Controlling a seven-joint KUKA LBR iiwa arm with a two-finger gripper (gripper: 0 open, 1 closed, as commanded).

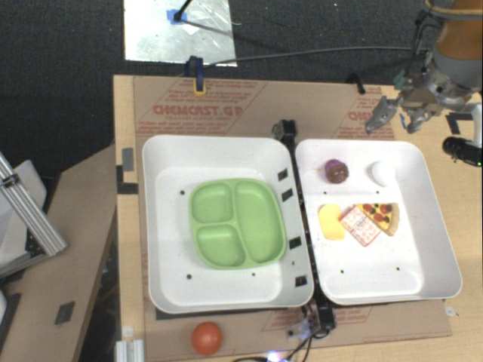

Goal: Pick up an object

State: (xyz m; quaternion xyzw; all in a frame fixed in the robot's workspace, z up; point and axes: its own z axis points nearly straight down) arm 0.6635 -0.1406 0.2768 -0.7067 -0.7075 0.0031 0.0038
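Jaws look spread apart with nothing between them, hanging just past the far edge of the right bin, up by its far right corner and over the brown cardboard. So the arm comes in from the top right, grey with that orange band, and it's clear of both bins right now. Inside the right bin the stuff is bunched toward the far half: a small purple ball-ish thing near the far wall, a white round object just beside it to the right (hard to make out against the white floor), then a yellow piece, a red-and-white checkered packet and a pizza slice toy in a row, touching or overlapping each other. Near half of that bin is open floor, loads of room there. Left bin has a green divided plate sitting pretty much in the middle, with free space all round it to the walls. The two bins butt up against each other along the middle, black clips down the seam. An orange ball sits outside on the surface, just off the left bin's near edge.
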